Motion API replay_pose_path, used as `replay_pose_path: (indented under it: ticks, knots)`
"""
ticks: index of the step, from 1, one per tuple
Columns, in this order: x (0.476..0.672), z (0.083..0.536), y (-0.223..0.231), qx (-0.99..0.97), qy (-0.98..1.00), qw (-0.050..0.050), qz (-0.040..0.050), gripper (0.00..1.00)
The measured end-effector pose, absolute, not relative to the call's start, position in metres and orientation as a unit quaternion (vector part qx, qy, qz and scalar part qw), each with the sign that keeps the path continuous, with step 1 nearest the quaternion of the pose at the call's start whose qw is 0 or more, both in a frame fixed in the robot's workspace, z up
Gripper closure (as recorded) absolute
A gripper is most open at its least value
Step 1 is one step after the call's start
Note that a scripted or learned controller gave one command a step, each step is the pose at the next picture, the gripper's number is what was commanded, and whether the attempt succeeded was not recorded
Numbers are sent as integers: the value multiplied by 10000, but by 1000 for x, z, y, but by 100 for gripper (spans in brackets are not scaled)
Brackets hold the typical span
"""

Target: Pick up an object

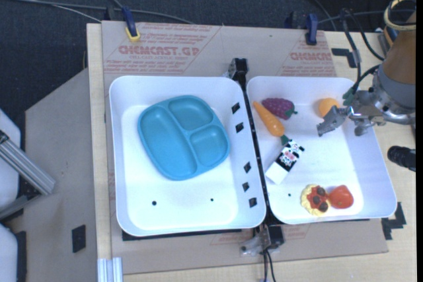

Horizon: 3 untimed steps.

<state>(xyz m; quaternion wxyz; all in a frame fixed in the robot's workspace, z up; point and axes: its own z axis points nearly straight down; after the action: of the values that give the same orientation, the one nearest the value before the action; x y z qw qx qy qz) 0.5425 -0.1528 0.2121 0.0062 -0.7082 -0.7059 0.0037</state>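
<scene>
**Desk editor:** What am I looking at, left to right?

**Me, at the remote console:** On the desk (165, 43), the left white bin (132, 208) carries a light-blue plastic tray with three compartments (184, 135). In the right white bin (370, 162): an orange toy carrot (268, 119) lying on a slant, a purple bunch of toy grapes (278, 106) touching its upper end, a small black-and-white carton (285, 161) below them, a yellow-and-red toy food piece (326, 198) near the front wall, and a small orange round fruit (328, 105) at the back.

**Desk editor:** And the hand?

**Me:** The hand (344, 119) hovers over the right bin, holding nothing, fingers spread apart. The orange fruit sits just beside it, up and to its left — my pick as nearest target. The carrot's long axis runs upper-left to lower-right.
</scene>
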Motion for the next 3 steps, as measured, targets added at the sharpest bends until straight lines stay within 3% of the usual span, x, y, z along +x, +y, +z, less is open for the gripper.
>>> replay_pose_path:
  ticks: [1,2,3]
  knots:
    - [545,218,-153,-7071,-7071,8,2,0]
    - [547,156,-148,-7071,-7071,37,15,0]
    - [540,110,-145,-7077,-7065,-7,-29,0]
